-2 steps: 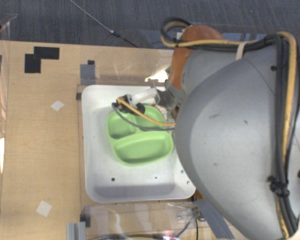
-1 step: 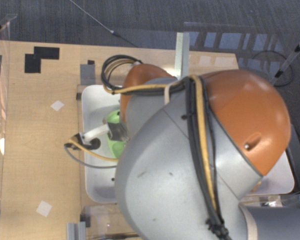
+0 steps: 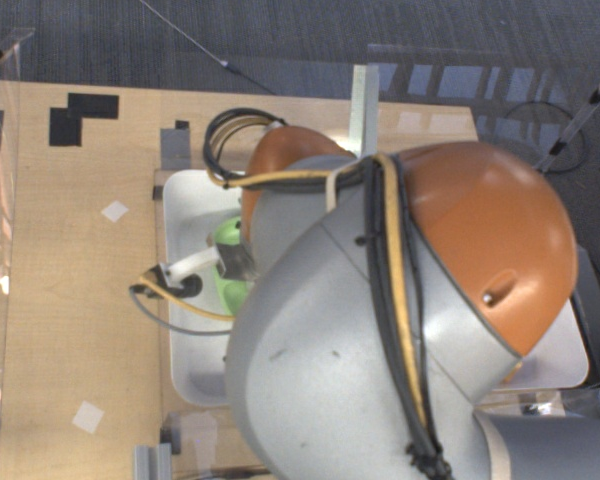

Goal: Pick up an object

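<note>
The big grey and orange arm (image 3: 400, 298) covers most of the view and reaches down into the left white bin (image 3: 185, 218). A green object (image 3: 227, 234) shows in two patches beside the wrist, one above and one below a grey fitting at the arm's end. The gripper is hidden behind the wrist body and cables. Whether the green object is held cannot be seen.
Yellow and black cables (image 3: 230, 138) loop above the wrist and another loop (image 3: 170, 293) hangs over the bin's left rim. A corner of the right bin (image 3: 570, 358) peeks out past the arm. Wooden bench (image 3: 70, 268) lies to the left.
</note>
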Controlling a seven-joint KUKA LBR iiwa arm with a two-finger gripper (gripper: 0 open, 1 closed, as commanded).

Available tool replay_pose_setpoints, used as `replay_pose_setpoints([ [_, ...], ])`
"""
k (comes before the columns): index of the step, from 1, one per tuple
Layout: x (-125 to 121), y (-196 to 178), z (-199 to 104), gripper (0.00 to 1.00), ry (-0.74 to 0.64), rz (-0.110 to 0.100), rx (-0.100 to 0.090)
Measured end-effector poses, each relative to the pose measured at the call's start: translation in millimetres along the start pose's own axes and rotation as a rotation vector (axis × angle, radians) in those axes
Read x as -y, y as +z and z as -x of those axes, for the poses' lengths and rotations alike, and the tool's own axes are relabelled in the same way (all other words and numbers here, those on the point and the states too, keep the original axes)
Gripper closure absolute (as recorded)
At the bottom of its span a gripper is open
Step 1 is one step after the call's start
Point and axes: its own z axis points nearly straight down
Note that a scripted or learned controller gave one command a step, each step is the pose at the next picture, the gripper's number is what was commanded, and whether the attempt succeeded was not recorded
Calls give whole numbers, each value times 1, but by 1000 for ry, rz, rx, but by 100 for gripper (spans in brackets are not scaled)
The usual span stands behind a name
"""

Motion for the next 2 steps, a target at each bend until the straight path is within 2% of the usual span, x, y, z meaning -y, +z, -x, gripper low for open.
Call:
replay_pose_setpoints([
  [1,-62,-107,-47,0,106,5,14],
  [2,-57,-3,8,0,102,5,11],
])
